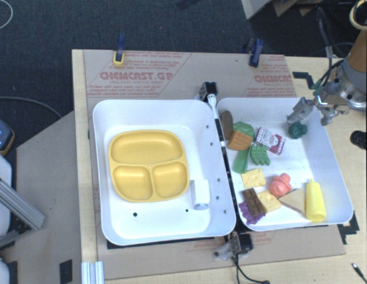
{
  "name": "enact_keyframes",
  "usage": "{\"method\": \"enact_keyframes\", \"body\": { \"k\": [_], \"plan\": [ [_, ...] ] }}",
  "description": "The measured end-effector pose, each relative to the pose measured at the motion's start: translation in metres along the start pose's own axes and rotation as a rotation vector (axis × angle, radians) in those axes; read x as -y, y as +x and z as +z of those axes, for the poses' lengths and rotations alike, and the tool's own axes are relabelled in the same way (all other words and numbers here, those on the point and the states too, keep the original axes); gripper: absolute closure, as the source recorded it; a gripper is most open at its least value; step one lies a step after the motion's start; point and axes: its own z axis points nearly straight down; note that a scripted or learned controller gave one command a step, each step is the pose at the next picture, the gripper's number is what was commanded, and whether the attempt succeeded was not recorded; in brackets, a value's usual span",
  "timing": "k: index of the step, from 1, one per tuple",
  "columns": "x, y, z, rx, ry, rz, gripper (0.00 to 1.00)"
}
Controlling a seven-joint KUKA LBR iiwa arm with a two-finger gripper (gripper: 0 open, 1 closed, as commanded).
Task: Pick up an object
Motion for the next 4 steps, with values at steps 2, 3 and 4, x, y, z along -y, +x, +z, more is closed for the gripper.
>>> {"method": "enact_keyframes", "body": {
  "k": [2, 3, 4],
  "plan": [
    [-0.005, 0.007, 0.108, 0.000, 0.001, -0.001, 0.00],
    [-0.007, 0.008, 0.140, -0.001, -0.007, -0.001, 0.00],
    [-0.010, 0.007, 0.124, 0.003, -0.020, -0.001, 1.00]
  ]
}}
